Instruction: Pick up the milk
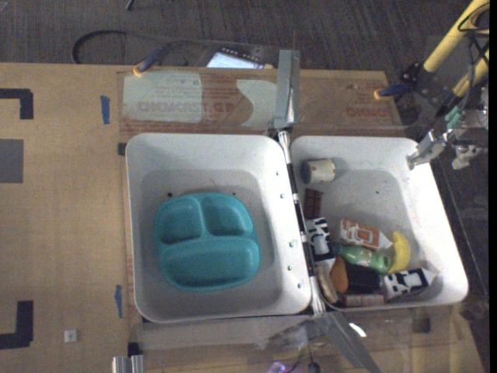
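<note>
The milk [317, 238] is a small carton with black and white cow patches. It lies against the left wall of the right bin [435, 208], among other groceries. A second black and white patched pack [408, 282] lies at that bin's front right corner. My gripper [436, 146] hangs over the far right corner of the right bin, well away from both, with nothing seen in it. It is small and partly lost in clutter.
The right bin also holds a cream can [318, 170], a brown bar [312, 202], an orange and white box [363, 234], a green bottle [366, 258], a banana [400, 251] and dark items at the front. A teal divided plate [206, 241] lies in the left bin [147, 169].
</note>
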`<state>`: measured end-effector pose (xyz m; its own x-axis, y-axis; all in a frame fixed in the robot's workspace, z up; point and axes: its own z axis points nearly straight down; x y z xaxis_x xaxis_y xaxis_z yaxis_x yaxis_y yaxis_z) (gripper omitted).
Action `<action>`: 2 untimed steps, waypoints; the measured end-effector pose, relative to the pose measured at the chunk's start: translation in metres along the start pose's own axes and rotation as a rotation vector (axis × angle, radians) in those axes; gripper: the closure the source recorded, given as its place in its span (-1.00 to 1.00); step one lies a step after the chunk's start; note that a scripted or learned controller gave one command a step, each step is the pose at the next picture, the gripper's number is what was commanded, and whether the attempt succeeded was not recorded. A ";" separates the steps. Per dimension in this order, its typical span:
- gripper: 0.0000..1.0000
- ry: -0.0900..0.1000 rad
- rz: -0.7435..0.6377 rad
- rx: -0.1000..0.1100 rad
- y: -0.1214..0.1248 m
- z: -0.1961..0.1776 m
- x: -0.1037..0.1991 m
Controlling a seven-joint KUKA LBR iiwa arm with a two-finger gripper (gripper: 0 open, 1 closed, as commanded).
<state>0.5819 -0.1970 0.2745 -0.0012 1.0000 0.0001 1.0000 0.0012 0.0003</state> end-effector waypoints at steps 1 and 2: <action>-1.00 0.000 0.001 -0.001 -0.033 0.144 0.039; -1.00 -0.001 0.024 -0.009 -0.054 0.187 0.096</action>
<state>0.5277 -0.1008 0.0872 0.0230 0.9997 -0.0004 0.9997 -0.0230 0.0091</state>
